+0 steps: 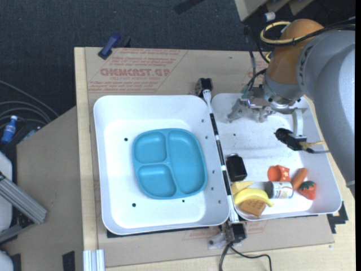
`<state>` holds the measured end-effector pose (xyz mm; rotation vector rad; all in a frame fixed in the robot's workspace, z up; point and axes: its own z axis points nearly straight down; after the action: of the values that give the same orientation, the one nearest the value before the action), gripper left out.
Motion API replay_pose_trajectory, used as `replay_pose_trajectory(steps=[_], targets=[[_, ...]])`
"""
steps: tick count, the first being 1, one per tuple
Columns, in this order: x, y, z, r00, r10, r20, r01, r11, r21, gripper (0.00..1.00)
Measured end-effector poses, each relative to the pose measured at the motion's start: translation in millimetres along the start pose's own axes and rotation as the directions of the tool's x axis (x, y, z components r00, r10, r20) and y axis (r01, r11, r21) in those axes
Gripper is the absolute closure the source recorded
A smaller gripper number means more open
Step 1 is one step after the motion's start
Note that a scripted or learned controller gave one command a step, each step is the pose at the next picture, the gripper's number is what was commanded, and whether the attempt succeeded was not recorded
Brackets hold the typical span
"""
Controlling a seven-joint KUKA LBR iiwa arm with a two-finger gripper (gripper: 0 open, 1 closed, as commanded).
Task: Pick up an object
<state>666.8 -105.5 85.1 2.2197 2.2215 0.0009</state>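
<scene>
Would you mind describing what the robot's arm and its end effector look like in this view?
The arm is bulky, rounded and light grey, with an orange band above the wrist. Below it sits a grey metal wrist section carrying the end effector, a small metallic assembly with thin prongs. Dark cables and a yellowish loop run beside the orange band.

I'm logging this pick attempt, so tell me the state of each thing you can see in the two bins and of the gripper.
Gripper: above the right bin's far end, holding nothing.
Blue divided plate: flat in the left bin, right side up.
Black block: lying by the right bin's left wall.
Banana: lying in the near corner.
Small bottle: on its side.
Carrot: lying flat.
</scene>
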Motion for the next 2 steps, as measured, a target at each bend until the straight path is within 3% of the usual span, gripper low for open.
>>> replay_pose_trajectory(steps=[1,2], targets=[[0.2,0.7,-10.6,1.0,-0.001,0.001,0.001,1.0,-0.002,1.0],[0.4,0.5,-10.2,1.0,-0.001,0.001,0.001,1.0,-0.001,0.0]])
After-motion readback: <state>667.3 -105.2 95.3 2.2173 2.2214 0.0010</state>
